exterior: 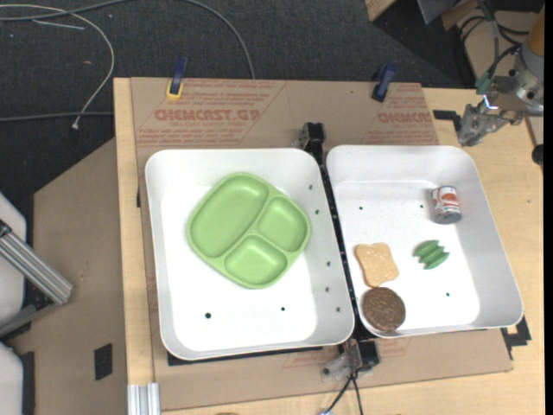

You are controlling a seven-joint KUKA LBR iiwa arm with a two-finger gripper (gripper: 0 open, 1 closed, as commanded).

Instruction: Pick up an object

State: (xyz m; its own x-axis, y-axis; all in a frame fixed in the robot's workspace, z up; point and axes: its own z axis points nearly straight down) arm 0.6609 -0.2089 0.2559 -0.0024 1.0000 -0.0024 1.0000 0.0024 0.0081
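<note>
Objects for picking lie in the right bin [484, 232]: a small can [446, 203], green pod [431, 253], toast slice [377, 264] and brown disc [383, 308]. At upper right of the frame, the gripper [478, 124] hovers outside the bin, its opening not discernible. Approach stage, I judge; next, descend over one item.

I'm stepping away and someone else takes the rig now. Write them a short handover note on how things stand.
Gripper: off past the far right corner of the right bin, above the bench, nothing seen between its fingers; open or shut can't be told.
Right bin: small can on its side near the far right, green pea pod nearer, slice of toast toward the left wall, brown cookie at the near left corner.
Left bin: green divided plate.
Done: nothing picked up.
Left: reach into a bin, grasp one item, lift it.
</note>
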